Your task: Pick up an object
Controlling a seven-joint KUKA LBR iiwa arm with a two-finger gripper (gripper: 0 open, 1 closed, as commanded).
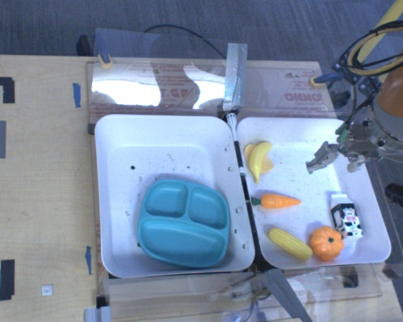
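claw (pixel 336 157) looks spread open, nothing in it; banana (pixel 258 158) off to its left; carrot (pixel 278 202) and pumpkin (pixel 326 243) below

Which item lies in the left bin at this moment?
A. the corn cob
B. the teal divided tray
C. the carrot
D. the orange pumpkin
B: the teal divided tray lies alone in the left bin, while the carrot, corn cob and pumpkin all lie in the right bin.
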